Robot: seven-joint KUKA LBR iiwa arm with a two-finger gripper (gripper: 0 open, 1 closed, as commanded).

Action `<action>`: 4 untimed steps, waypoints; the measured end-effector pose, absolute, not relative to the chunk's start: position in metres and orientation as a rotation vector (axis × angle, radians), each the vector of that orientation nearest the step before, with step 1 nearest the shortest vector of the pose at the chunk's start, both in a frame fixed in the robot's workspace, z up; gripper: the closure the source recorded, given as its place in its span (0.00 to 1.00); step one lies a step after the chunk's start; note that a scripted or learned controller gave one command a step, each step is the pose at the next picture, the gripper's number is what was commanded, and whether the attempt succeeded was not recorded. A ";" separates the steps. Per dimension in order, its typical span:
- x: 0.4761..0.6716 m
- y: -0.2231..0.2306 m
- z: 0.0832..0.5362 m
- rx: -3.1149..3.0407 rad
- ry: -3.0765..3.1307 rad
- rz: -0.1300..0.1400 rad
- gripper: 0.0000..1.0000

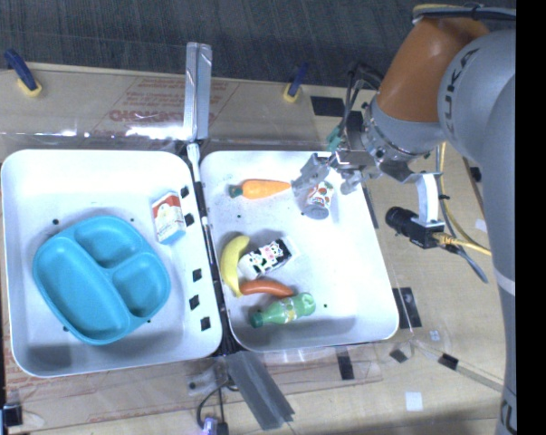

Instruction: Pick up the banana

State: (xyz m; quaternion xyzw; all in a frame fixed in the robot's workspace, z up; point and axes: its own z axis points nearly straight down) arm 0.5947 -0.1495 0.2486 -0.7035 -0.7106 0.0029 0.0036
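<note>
Left white bin (19, 243): a blue plastic divided plate (100, 277) with three compartments lies low and left of centre. Just beside its upper right edge, a small red-and-white carton (167, 217) stands tilted near the bin's right wall.

Right white bin (368, 279): the yellow curved banana (232, 261) lies along the left wall, about mid-height, running roughly top to bottom. Its right side touches a small black-and-white cow-patterned carton (266, 257). Directly below these lies a red-orange sausage-shaped toy (267, 287), touching the banana's lower end. Below that, a green plastic bottle (282, 311) lies on its side near the bin's front wall.

Upper part of the same bin: an orange plastic carrot (262, 188) with a green stub lies crosswise. Just right of its tip, a small white cup-like container with red and green markings (319, 199) sits tilted.

The grey two-finger gripper (320, 176) hangs over that container, near the bin's upper right, well apart from the banana. Whether the claw is spread or closed, or has hold of the container: cannot tell, the metal parts overlap it. The grey arm with orange band (426, 71) comes in from the right.
</note>
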 end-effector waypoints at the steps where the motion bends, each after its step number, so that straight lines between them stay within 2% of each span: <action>1: 0.573 -0.090 0.110 -2.122 -2.307 0.009 0.00; 2: 0.539 -0.102 0.087 -2.526 -1.855 0.010 0.00; 3: 0.530 -0.012 0.191 -2.548 -1.832 0.003 0.00; 4: 0.476 -0.022 0.191 -2.427 -1.989 0.005 0.00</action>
